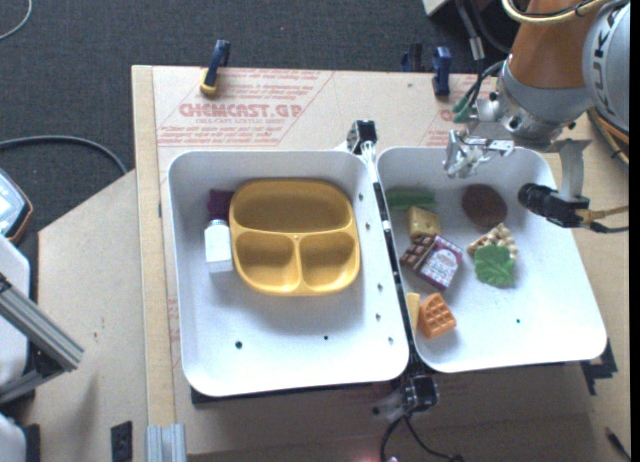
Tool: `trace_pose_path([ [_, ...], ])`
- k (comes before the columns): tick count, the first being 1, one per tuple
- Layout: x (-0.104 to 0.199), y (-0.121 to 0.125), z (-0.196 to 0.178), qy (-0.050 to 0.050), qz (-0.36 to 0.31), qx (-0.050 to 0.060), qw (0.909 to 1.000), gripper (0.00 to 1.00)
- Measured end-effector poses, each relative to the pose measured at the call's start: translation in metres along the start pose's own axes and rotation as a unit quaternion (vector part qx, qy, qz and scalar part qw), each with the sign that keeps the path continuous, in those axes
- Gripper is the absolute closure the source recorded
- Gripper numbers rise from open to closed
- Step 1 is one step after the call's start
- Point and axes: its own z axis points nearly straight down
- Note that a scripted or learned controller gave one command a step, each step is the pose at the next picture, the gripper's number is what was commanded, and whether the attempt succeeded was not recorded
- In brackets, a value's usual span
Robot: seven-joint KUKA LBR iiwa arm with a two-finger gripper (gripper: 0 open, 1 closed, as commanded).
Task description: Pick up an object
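Several toy foods crowd the right bin (560,320) as the gripper (466,158), empty with fingers spread, hovers at twelve o'clock. Approach underway; next it must descend on the brown cookie (484,204).

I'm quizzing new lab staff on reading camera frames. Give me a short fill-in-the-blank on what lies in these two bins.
1. The yellow divided tray lies in the ___ bin.
2. The gripper hovers over the ___ bin's far edge.
3. The small white bottle lies on the tray's ___ side.
4. The waffle is coloured ___.

Missing words: left; right; left; orange
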Motion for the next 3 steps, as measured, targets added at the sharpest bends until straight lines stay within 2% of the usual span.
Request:
trace_pose_path([
  [1, 0.058, -0.02, 0.005, 0.001, -0.001, 0.001, 1.0, 1.0],
  [2, 0.081, -0.01, 0.013, -0.001, 0.001, -0.001, 1.0, 1.0],
  [3, 0.077, -0.012, 0.015, -0.001, 0.002, 0.0, 1.0, 1.0],
])
